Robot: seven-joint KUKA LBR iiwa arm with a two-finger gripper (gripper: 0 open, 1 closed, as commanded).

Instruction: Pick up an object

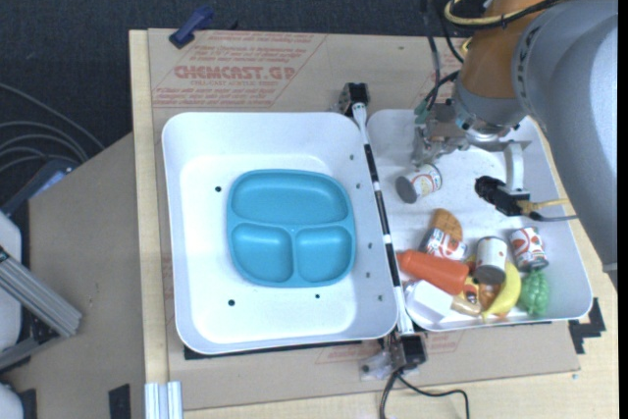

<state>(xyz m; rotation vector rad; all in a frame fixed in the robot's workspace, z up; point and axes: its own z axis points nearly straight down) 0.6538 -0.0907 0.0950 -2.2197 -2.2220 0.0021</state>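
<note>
Gripper down in right bin, toward far-right part of worktop, hanging just over small can lying on its side. Spread or pressed together? Can't tell, hidden under wrist from this angle. Nothing seen pinched. Touching can or not: can't tell either. Reads as approach step w/ can as likely target; pick not yet done.

Risks, imo: round can on its side, prob to roll if nudged off-centre, maybe toward the wall shared w/ left bin. Closing across the curved side w/ poor alignment could squirt it out and give an empty grasp.

Around: clutter packed toward worktop's near-right corner, i.e. brown-orange bottle, carrot, tin, red-white can, banana, green piece, white piece. Bottle nearest, yet apart from small can, so no real block. Blue divided plate in left bin, well apart, no bother.
</note>
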